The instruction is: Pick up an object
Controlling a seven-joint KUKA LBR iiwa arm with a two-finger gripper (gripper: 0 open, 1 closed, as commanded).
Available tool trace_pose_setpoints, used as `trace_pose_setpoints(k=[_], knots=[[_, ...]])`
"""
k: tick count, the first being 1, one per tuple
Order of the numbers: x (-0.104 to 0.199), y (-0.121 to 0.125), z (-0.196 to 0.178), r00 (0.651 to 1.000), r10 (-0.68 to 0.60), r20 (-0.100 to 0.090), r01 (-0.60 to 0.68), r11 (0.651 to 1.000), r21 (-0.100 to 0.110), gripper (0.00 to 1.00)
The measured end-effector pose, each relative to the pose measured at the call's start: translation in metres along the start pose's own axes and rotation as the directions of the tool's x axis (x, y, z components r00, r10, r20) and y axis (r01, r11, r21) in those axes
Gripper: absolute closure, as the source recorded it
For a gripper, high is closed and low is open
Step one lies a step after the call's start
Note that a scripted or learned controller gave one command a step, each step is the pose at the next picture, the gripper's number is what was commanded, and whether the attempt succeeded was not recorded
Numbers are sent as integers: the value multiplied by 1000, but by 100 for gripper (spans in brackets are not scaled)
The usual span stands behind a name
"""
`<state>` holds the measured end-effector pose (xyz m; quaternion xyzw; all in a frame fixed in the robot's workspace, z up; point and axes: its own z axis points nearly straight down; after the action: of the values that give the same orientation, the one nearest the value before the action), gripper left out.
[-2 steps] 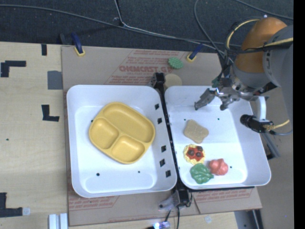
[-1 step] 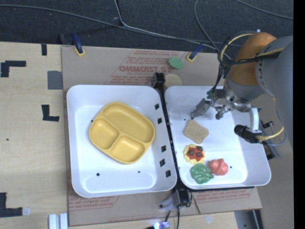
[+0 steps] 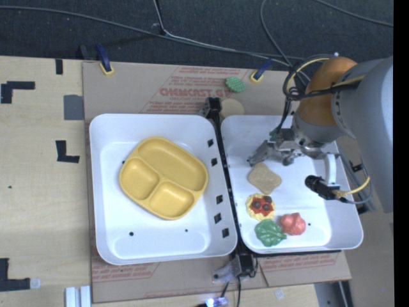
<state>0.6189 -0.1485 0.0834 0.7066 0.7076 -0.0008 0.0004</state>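
Observation:
The right bin (image 3: 319, 238) holds a flat tan bread-like piece (image 3: 264, 178), a yellow toy with red spots (image 3: 261, 206), a green leafy toy (image 3: 270, 233) and a red toy (image 3: 293, 223). My gripper (image 3: 270, 159) hangs over the bin's upper middle, just above and behind the tan piece. It is open, with one finger (image 3: 257, 156) slanting to the lower left and the other (image 3: 288, 158) to its right. Nothing sits between them.
A yellow divided plate (image 3: 164, 177) lies in the left bin (image 3: 108, 235). A small green object (image 3: 234, 84) rests on the cardboard behind the bins. Blue-and-yellow clamps (image 3: 104, 62) hold the cardboard's back edge. Cables loop beside the arm's wrist (image 3: 332, 184).

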Motion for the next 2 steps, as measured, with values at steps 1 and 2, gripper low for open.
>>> trace_pose_setpoints(k=[1, 2], knots=[[0, 1, -12, 1000, -2, 1, 2, 1000, -3, 100], [8, 3, -56, 1000, -1, -2, 1, 1000, -2, 100]])
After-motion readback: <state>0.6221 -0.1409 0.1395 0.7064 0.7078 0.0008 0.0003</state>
